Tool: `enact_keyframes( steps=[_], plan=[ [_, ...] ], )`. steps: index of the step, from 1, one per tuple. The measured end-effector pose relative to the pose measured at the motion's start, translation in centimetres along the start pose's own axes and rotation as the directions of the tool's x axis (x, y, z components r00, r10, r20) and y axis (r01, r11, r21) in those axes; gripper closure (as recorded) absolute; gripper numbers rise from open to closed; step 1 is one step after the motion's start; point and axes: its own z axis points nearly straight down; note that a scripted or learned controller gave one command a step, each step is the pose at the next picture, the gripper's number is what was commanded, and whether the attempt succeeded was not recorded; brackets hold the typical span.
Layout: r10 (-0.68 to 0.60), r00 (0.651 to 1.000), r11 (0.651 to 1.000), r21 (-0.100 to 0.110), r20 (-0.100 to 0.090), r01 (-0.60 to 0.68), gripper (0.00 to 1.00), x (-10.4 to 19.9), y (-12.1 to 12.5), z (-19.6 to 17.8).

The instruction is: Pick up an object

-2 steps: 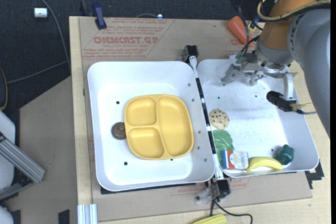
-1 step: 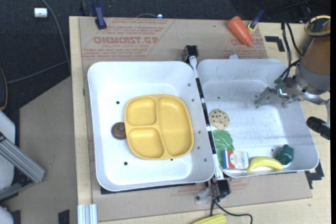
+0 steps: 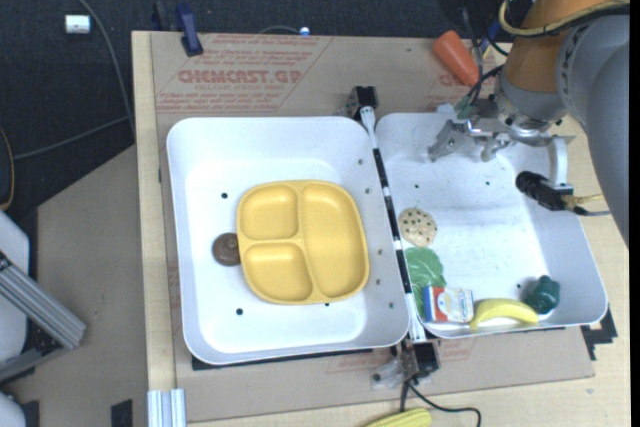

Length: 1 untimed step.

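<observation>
Fingers (image 3: 468, 137) spread apart, grasping nothing, above the right bin (image 3: 560, 245) far end; the cookie (image 3: 417, 226) lies well apart, nearer the banana (image 3: 503, 313).

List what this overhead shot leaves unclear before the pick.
- Round brown disc, left bin: partly under the yellow three-compartment plastic plate; identity unclear.
- Small red-and-white carton, right bin: label too small to read.
- Dark green object: too small to identify.
- Metal two-finger gripper: finger gap unresolved.

The arm (image 3: 590, 45) reaches in from the right, its jaws spread open.
</observation>
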Motion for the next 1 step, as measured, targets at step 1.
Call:
enact_keyframes(
  steps=[1],
  plan=[
    [-0.001,1.000,1.000,0.007,-0.008,0.001,0.00,-7.17,-10.95,0.68]
  ],
)
